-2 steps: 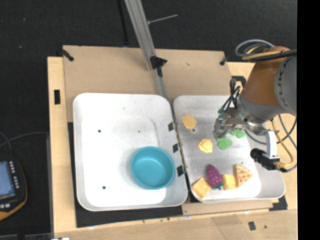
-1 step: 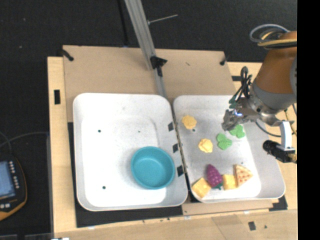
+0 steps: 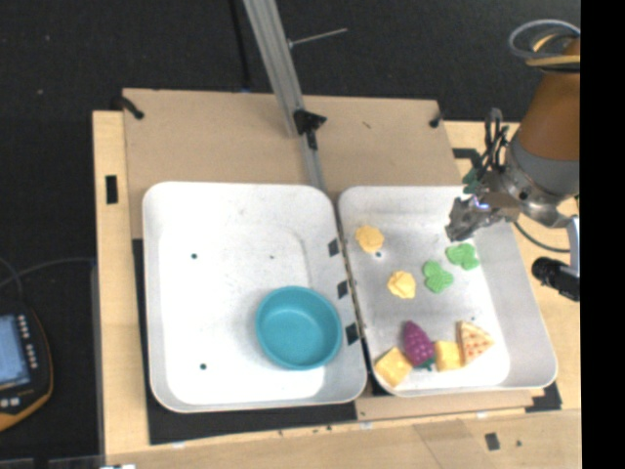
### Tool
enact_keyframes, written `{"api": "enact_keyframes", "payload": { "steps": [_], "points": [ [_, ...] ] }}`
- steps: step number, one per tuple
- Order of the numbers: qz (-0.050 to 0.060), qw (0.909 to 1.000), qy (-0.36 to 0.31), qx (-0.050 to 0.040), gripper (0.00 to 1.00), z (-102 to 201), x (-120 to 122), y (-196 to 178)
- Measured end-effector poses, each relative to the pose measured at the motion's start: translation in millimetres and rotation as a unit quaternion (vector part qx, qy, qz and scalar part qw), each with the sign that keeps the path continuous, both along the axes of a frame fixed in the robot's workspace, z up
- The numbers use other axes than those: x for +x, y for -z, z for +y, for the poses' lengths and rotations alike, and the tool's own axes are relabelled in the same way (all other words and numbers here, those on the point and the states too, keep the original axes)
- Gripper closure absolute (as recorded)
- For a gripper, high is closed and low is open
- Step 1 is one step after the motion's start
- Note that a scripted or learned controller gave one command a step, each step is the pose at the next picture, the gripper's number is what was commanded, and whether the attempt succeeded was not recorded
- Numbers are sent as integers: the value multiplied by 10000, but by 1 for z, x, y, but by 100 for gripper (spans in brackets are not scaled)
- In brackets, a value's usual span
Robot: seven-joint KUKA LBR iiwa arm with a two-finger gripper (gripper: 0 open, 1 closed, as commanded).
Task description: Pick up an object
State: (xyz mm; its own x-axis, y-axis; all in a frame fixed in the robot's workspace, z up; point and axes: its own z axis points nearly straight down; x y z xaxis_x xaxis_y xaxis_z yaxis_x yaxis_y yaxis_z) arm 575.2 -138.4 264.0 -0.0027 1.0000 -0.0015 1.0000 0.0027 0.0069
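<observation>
Green toy piece (image 3: 462, 256) looks like my nearest pick candidate: it lies in the right bin (image 3: 522, 306), just below-left of the gripper (image 3: 461, 225), w/ a second green piece (image 3: 438, 278) just beside it, down-left. I can't tell from this view whether the gripper is spread or pressed together; it's dark and seen end-on, and I see nothing pinched in it. To do this step well, I judge I should centre over the green toy piece, come straight down, and close across its narrow side so the neighbour green piece isn't dragged along. Relative to the green toy piece: a yellow lump (image 3: 401, 283) sits further left, another yellow piece (image 3: 369, 238) up-left near the divider btwn bins, and a cluster lies well below — purple grapes (image 3: 417, 343), a yellow block (image 3: 393, 366), a small yellow bit (image 3: 447, 355) and a pizza-slice toy (image 3: 474, 340), packed close, so a poor choice for a clean grab. The bin's right wall is near the green toy piece on the arm's side, so approach room is tight there; open floor lies above and left of it. The left bin (image 3: 195, 223) holds a blue bowl (image 3: 298, 326), well apart, no obstruction.
</observation>
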Motion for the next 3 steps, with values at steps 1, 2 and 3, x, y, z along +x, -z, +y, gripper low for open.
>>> {"api": "enact_keyframes", "payload": {
  "steps": [1, 2, 3],
  "points": [
    [24, 10000, -18, 9, 100, 58, -16, 7],
    [29, 10000, -23, 14, 100, 115, -35, 9],
    [34, 10000, -25, 15, 100, 174, -44, 22]
  ]
}}
